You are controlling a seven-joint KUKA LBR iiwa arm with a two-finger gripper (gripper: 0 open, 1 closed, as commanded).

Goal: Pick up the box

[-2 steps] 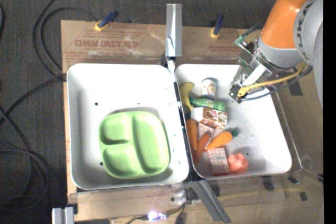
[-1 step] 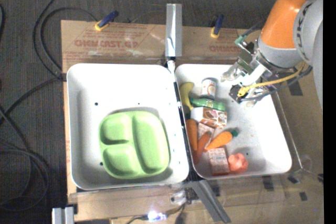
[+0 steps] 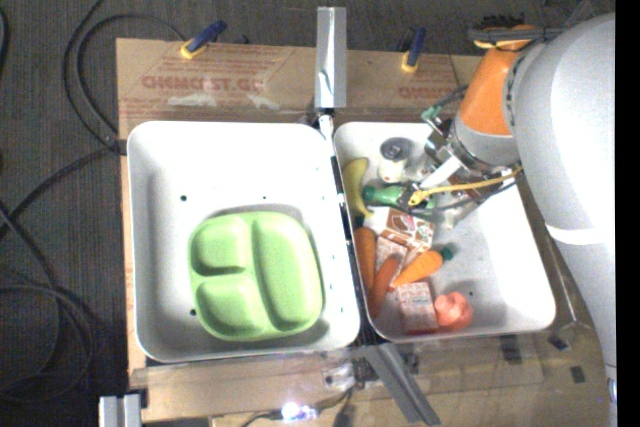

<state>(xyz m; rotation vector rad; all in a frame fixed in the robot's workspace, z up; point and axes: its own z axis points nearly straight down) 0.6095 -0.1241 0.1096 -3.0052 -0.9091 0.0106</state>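
A small printed box (image 3: 409, 228) lies flat in the middle of the right bin (image 3: 520, 265), between two carrots. A second, pinkish box (image 3: 415, 306) lies near that bin's front wall. My gripper (image 3: 428, 183) hangs low over the back part of the right bin, just above and behind the printed box, beside a green item (image 3: 384, 197). I see nothing held in it.
The right bin also holds a banana (image 3: 353, 183) by its left wall, a white cup (image 3: 392, 150) at the back, two carrots (image 3: 366, 255) (image 3: 421, 265) and a pink-red lump (image 3: 455, 311). The left bin (image 3: 160, 165) holds a green sectioned tray (image 3: 256, 275).
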